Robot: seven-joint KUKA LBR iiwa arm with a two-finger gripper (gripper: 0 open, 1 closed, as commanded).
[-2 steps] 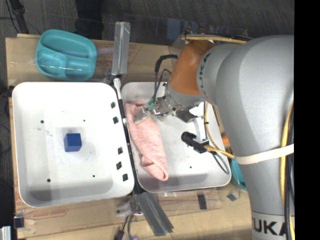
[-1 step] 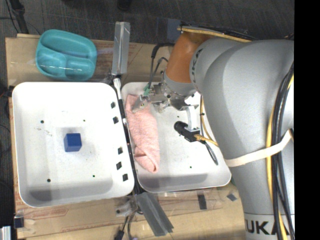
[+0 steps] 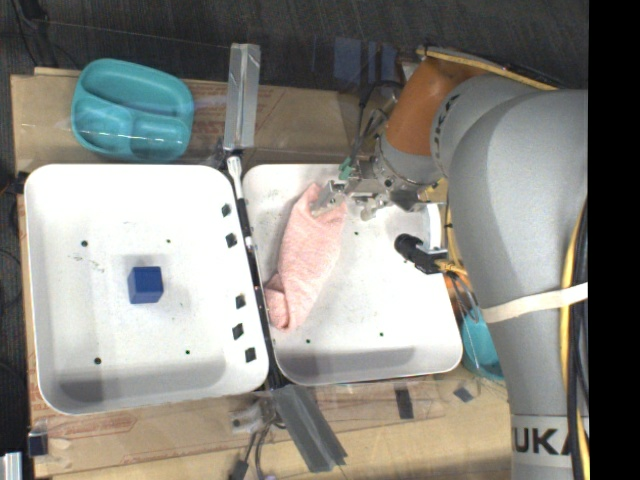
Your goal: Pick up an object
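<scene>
Gripper (image 3: pixel 340 194) at top end of limp pink cloth (image 3: pixel 303 258); jaws' state unclear. Pinch bunched fold, lift straight, slowly.

We see bright light from above. The two white bins (image 3: pixel 130 358) shine so much that their walls look washed out. Soft grey shadows lie along the near edge inside each bin. The floor at the top (image 3: pixel 300 3) is dark. The picture looks a bit grainy and soft.
</scene>
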